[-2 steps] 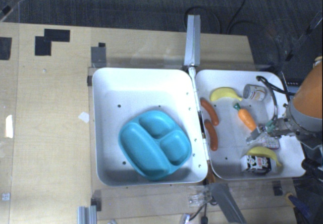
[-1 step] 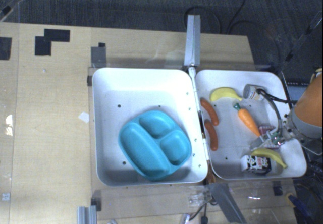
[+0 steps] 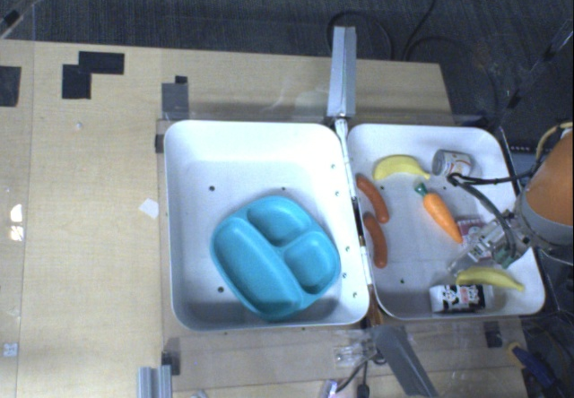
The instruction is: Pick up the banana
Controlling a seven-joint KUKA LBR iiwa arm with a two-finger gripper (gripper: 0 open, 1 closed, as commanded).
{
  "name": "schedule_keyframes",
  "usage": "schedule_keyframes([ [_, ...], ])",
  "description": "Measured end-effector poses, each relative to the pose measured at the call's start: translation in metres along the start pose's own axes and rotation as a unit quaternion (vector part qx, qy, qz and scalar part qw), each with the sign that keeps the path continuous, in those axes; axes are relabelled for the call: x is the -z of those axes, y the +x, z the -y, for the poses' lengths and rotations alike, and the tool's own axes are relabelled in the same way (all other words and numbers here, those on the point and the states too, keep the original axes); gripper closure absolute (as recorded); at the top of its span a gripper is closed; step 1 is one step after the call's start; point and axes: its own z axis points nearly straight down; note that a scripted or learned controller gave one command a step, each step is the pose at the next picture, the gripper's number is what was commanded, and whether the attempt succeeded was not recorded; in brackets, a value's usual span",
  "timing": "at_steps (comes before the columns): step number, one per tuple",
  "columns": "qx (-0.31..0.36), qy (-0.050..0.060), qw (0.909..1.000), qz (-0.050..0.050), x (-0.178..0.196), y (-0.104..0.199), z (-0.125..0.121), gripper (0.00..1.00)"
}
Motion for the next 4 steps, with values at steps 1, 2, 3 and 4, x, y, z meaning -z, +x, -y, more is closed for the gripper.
schedule_keyframes([
  [1,0.125,0.001,0.9921,-0.008,0.067,0.004,-0.001,0.0],
  [2,0.135,-0.001,0.9909,-0.004,0.019,0.003,-0.002,0.0],
  [3,0.279,-0.004,0.9602,0.001,0.0,0.002,-0.007,0.0],
  [4,0.403,-0.006,0.9152,0.004,0.0,0.002,-0.009,0.0],
])
